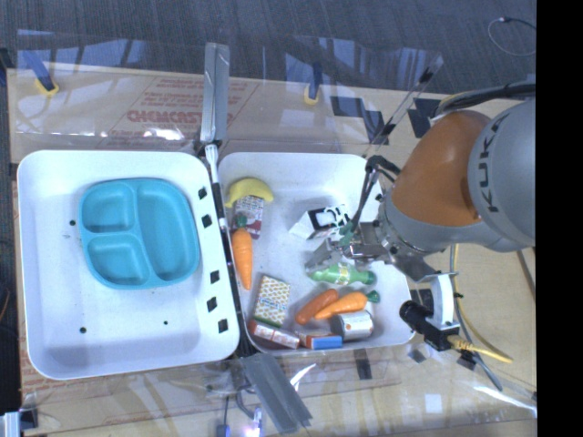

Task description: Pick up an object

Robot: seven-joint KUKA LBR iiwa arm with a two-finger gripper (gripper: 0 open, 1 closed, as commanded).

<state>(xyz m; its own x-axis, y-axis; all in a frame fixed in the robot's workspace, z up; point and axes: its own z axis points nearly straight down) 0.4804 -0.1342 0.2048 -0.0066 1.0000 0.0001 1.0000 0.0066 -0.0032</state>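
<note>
- Gripper [351, 242] sat low in right bin [273, 167], over green-and-clear item [339, 272]; whether it was closed could not be told.
- Item looked light, slick, probably crushable; grasp across its narrow middle.
- Carrots [332, 304] lay just beside.

A blue sectioned plate [139, 230] lies in the left white bin [46, 335].

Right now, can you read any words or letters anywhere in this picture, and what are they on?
"KU" — big dark letters on the grey arm; further letters are cut off.
Red printing on the clear sheet behind the bins: too blurred and glared to read.
Small patterned box and the packet under the banana: print too small to read.
</note>
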